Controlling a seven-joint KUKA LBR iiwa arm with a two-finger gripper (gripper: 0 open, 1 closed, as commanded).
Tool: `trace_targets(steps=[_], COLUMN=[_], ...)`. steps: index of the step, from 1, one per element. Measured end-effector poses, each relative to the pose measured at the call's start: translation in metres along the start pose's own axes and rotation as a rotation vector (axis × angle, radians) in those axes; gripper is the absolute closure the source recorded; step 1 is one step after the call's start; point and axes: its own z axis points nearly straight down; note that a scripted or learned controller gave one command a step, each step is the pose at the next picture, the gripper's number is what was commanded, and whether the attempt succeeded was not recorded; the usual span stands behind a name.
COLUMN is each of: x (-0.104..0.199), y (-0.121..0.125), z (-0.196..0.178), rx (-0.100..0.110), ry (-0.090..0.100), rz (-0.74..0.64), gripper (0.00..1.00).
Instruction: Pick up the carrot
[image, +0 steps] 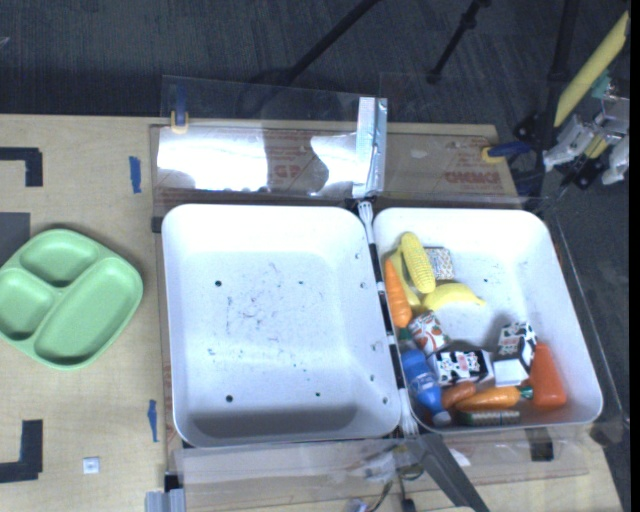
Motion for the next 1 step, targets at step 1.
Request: trace_targets(steps=[1], x=[0.0], y=[0.0], z=[0.0], rx=[0.0], ry=[0.0], rz=[0.0], gripper=[0.0])
